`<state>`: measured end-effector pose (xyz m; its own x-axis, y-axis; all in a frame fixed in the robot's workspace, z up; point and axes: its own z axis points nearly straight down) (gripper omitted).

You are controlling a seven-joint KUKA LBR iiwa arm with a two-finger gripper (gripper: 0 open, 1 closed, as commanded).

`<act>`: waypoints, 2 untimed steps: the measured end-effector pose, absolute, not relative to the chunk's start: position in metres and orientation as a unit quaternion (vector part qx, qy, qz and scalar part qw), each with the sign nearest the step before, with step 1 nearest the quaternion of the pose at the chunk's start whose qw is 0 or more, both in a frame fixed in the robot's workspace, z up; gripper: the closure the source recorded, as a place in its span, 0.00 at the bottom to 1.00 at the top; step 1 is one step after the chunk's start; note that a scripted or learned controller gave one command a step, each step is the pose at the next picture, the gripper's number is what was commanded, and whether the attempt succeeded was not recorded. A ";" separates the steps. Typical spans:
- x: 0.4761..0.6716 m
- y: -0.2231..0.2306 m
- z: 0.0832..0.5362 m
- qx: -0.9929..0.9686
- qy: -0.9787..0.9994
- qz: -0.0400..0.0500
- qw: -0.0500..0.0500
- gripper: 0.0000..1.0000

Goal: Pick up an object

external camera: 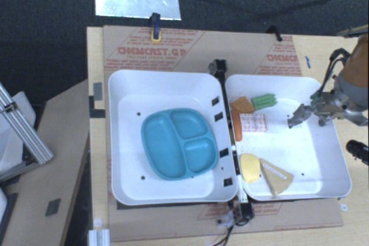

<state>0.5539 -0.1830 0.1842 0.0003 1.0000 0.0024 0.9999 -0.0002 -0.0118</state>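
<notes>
One arm (351, 86) reaching in from right — gripper (297, 118) low over right bin (328, 152) — fingers' state unclear.

The brown board (173, 46) under the bins reads "CHEMCAST GP" in red.

Grey arm (353, 92), orange band, black cables.

Bench (190, 43) bearing two white bins (167, 80)
</notes>
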 end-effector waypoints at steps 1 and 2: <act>0.557 -0.182 0.192 -0.706 -0.708 0.000 0.000 0.00; 0.557 -0.173 0.135 -0.706 -0.708 0.000 0.001 0.00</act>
